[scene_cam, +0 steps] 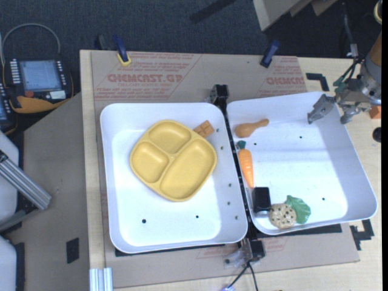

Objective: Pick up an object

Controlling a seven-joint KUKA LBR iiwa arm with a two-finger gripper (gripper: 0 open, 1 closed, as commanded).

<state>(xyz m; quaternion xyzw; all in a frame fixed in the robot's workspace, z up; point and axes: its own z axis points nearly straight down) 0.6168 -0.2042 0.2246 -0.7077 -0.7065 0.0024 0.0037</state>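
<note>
While my gripper is hovering at the upper right rim of the right bin, its jaws are standing open and gripping nothing. Pickup is not yet begun: the nearest object, a drumstick, is lying at upper centre, well apart.

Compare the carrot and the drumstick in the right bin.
The carrot is bright orange with a green top; the drumstick is pale tan. The carrot lies lengthwise along the bin's left wall; the drumstick lies crosswise, nearer the far edge. The carrot looks longer. Both rest loose in the right bin.
</note>
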